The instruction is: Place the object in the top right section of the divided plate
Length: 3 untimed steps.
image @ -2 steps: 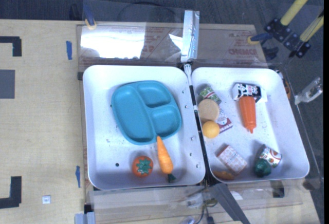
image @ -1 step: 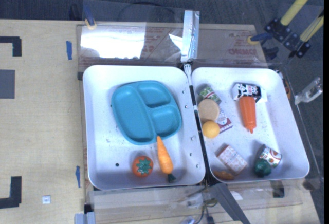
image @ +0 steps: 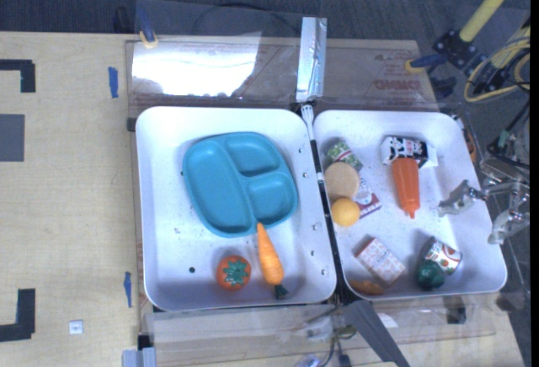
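The blue divided plate (image: 240,183) lies in the left bin (image: 160,188), tilted, with nothing in its sections. Just below it an orange carrot (image: 269,256) touches its lower rim, and a red tomato (image: 233,271) sits to the carrot's left. My gripper (image: 482,212) hovers at the right side of the right bin (image: 480,273), open, with nothing between its fingers. It is well to the right of the plate, beyond an orange toy vegetable (image: 407,184).
The right bin also holds a black-and-white carton (image: 406,148), a green can (image: 341,153), a tan bun (image: 341,180), a yellow lemon (image: 344,211), a checkered box (image: 379,259) and a green-and-white item (image: 438,264). A ridge (image: 320,188) divides the bins.
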Tool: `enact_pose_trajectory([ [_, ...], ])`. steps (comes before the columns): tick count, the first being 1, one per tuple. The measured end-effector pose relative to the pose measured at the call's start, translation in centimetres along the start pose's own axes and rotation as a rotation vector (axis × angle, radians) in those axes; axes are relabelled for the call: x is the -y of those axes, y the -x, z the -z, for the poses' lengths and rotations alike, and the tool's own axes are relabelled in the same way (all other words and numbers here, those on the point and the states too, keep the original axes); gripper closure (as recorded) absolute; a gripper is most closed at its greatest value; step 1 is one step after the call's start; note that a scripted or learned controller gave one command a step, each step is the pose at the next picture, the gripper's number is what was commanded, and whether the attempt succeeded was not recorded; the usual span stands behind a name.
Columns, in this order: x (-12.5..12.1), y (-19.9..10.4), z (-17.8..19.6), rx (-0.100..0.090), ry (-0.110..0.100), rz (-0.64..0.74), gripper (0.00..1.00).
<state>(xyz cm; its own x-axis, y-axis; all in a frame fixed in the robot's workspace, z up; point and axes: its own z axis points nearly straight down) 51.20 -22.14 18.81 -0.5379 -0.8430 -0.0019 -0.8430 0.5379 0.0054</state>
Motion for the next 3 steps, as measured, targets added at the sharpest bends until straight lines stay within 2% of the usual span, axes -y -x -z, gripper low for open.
enact_pose_trajectory([
  [1,-2.2,-0.7,-9.1,0.008,-0.003,0.262,0.0],
  [2,-6.0,4.2,-10.1,0.001,-0.015,0.516,0.0],
  [3,-2.1,0.2,-0.4,0.0,-0.004,1.004,0.0],
])
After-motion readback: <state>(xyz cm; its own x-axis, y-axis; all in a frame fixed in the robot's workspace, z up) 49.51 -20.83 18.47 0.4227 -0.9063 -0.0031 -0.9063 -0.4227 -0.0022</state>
